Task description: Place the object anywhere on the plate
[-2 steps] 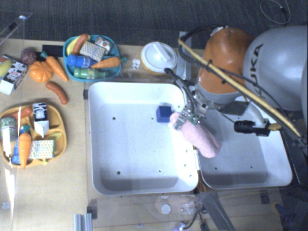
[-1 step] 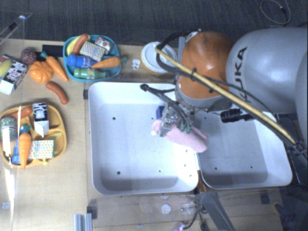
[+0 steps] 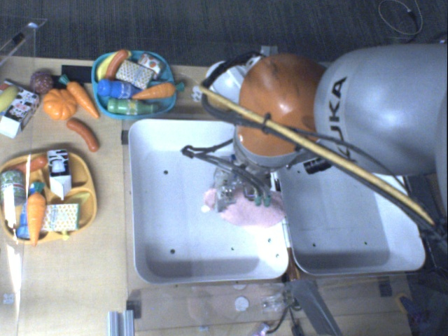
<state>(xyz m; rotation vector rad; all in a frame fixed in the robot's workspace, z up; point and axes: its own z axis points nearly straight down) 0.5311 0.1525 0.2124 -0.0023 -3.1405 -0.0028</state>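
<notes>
A pale pink plate (image 3: 253, 213) lies in the left white bin (image 3: 164, 215), near that bin's right wall. My gripper (image 3: 241, 193) hangs directly over the plate's upper left part, with the arm's orange band and grey wrist above it. The gripper's metal body covers much of the plate. A small pinkish bit (image 3: 208, 200) shows at the plate's left edge, beside the gripper; I cannot tell what it is.
The right white bin (image 3: 350, 236) lies partly under the arm. On the bench at left stand a blue bowl (image 3: 134, 82) and a yellow tray (image 3: 47, 198) of toy food, with loose toy vegetables (image 3: 70, 107) between them.
</notes>
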